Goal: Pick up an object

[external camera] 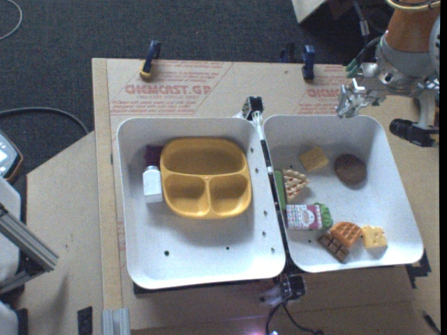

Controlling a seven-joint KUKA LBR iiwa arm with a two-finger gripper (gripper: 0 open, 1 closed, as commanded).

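We saw the gripper (347,107) hanging over the far rim of the right bin (398,187), near its far left corner. Its fingers were small and blurred against the board, so we could not tell how the jaws stood, and nothing showed between them. The arm (412,26) above it was cut off by the top edge.

Below the jaws, toward the camera, lay a tan block (313,159) and a dark brown round piece (350,169), apart from each other. Further below lay a waffle-patterned wedge (294,183), a pink carton (305,216), a small waffle (347,233), a dark chocolate-like bar (331,245) partly under that waffle, and a yellow cheese piece (375,238).

Well to the left of the jaws, the left bin (140,257) held a yellow divided plate (206,177). A small white bottle (152,183) stood just beside the plate's left edge, and a dark purple thing (154,152) was mostly hidden behind them; we could not make it out.
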